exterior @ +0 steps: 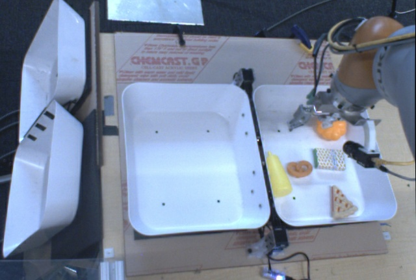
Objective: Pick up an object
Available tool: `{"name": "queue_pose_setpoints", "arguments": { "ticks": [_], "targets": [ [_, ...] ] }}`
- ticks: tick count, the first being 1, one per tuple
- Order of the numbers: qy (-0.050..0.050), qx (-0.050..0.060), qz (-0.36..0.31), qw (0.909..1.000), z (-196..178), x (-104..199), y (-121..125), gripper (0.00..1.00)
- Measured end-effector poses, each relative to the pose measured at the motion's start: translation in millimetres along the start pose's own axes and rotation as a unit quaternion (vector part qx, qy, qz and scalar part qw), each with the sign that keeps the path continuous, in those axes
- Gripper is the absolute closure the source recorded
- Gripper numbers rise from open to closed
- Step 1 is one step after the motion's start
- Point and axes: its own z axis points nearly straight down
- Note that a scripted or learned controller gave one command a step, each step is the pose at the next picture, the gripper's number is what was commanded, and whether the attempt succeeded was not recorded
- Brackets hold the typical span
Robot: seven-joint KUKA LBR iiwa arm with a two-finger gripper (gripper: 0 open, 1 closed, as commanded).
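1. Orange ball [332,130] sitting in right bin [383,207] just beside gripper [311,116]; donut [299,169], sponge [329,159], yellow block [279,174], pizza slice [342,201] lying below.
2. Arm [380,64] reaching in from right, fingers spreading, gripping nothing.

A single fixed camera hangs above the bench [195,51] and looks down at a slant, far enough back to take in both white bins whole. The left bin [140,207] fills the middle of the frame; the right bin [383,204] sits toward 3 o'clock. The bench's far edge lies toward 12 o'clock, its near edge toward 6 o'clock (dark floor shows beyond). The arm [390,58] enters from about 2 o'clock.
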Motion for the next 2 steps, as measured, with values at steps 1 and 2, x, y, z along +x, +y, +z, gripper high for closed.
{"name": "queue_pose_setpoints", "arguments": {
  "ticks": [1, 2],
  "targets": [
    [0.0, -0.001, 0.0, 1.0, 26.4, 0.3, -0.1, 0.0],
    [0.0, -0.003, 0.0, 1.0, 14.5, 0.0, 0.7, 1.0]
  ]
}}
